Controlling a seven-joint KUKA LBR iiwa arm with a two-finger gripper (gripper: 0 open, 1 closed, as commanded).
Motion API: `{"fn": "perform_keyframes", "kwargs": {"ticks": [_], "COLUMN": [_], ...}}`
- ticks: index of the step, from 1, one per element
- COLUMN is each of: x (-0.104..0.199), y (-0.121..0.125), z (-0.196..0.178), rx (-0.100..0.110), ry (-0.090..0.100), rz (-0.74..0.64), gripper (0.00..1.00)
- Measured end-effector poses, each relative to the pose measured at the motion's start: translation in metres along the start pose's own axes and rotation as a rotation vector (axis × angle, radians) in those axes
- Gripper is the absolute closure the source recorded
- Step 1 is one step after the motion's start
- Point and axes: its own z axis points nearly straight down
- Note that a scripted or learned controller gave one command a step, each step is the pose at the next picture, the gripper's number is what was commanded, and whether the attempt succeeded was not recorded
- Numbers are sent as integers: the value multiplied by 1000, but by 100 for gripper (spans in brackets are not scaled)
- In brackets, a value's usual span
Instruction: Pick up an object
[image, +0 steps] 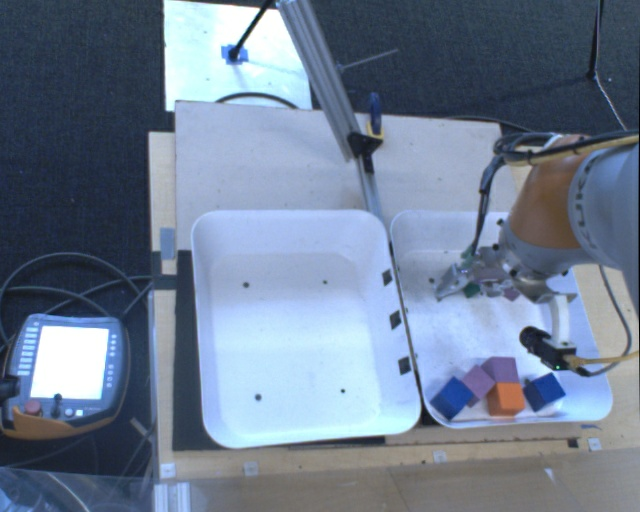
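Currently the gripper (452, 283) sits low over the right bin (440, 330), pointing toward the divider between bins; can't tell if it's wide or narrow, and nothing visibly held between it. Something small and purplish seems tucked under the wrist just behind the gripper, too hidden to name. Candidate objects cluster well apart from the gripper, toward the near corner of the same bin: blue cube (452, 397), purple cube (479, 381), purple block (500, 368), orange cube (505, 399), second blue cube (543, 391), all touching or nearly so, likely pushed there against the bin wall. Judging by that, the pick isn't made yet; gripper would need to travel back to the pile. Beyond the gripper's tip, the left bin (290, 320). Both bins rest on a pale board tabletop (270, 150); teach pendant (65, 375) with cables far beyond the left bin, dark carpet around, metal pole (325, 75) slanting in from the far side.
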Motion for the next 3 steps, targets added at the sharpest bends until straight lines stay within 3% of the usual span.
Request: {"fn": "perform_keyframes", "kwargs": {"ticks": [1, 3], "x": [3, -1], "y": [-5, 2], "z": [-1, -96], "rx": [21, 19], "ry": [8, 7], "rz": [-2, -3], "gripper": [100, 100]}}
